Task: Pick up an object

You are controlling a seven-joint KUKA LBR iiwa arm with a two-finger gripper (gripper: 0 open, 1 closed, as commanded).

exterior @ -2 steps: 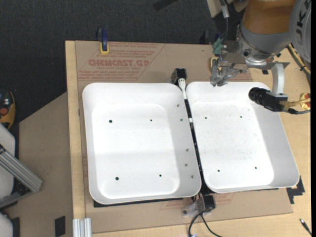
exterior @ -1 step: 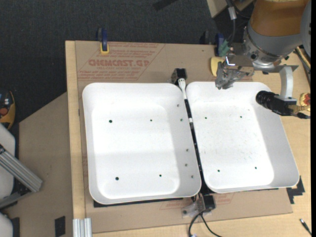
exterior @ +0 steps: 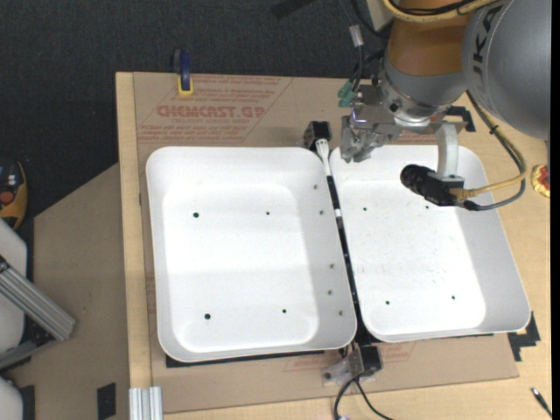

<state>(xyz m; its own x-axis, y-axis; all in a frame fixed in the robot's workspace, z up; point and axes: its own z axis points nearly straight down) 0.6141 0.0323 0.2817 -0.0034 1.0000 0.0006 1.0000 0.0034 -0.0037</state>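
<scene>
Under the gripper, at the far left corner of the right bin, is the likeliest place for the object, though the wrist hides that spot and I cannot be sure. Anything concealed there would have to be small, so probably light and best pinched from above across its narrow side. Its stiffness and slipperiness cannot be judged. Whether the gripper is open, closed or holding anything cannot be told. A black cylinder with a cable hangs from the arm; it looks like rig hardware.

Brown cardboard sheet on dark carpet — evenly lit.
</scene>
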